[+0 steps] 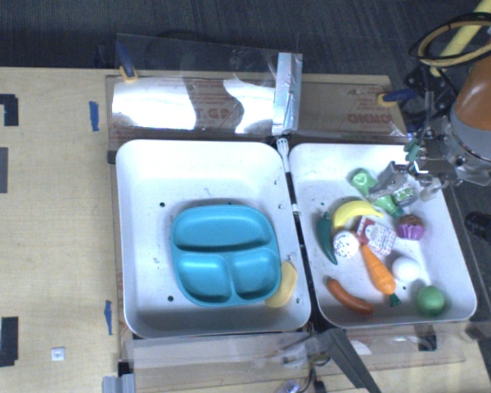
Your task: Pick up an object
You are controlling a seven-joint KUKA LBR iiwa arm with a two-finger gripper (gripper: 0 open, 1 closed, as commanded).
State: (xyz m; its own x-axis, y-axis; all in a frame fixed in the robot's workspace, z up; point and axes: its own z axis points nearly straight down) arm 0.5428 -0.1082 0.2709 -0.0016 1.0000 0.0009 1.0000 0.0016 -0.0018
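Observation:
The right bin (458, 244) holds several toy foods: a yellow banana (353, 212), a dark green pepper (324, 238), a white spotted ball (345, 245), a red and white packet (380, 237), a purple cupcake (411, 228), an orange carrot (379, 272), a white egg (406, 267), a green lime (430, 300), a red sausage (349, 295) and a light green piece (361, 179). My gripper (399, 185) hangs low over the bin's upper right part, just right of the light green piece and above the packet. A small green-labelled thing sits right under it.
The left bin (139, 219) holds a blue divided tray (226, 252), with a pale yellow piece (286, 286) beside the tray's lower right corner. A foil-covered wall (286, 92) stands behind the bins. Cables (450, 43) hang at the upper right.

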